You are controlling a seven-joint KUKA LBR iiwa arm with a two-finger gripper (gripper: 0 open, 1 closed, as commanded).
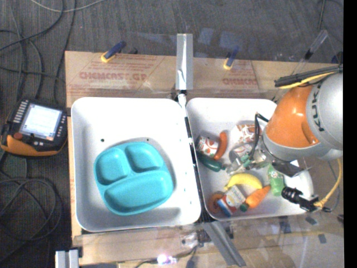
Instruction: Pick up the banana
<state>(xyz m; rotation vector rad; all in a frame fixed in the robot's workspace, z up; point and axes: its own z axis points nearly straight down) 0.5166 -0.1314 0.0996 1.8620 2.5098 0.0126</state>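
While poised above the banana (pixel 244 180), the pincer (pixel 245 160) holds nothing.

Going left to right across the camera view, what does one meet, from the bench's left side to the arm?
Orange-edged handheld pendant with a lit screen → turquoise three-compartment plastic tray in the left white bin → yellow banana in the right white bin → grey arm's orange band.

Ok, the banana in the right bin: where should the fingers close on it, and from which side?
Probably across the middle of the banana, coming down from above. It lies flat, curved, with its top free. The carrot and a small box crowd its near side, and the gripper sits just beyond it, so a side approach looks blocked.
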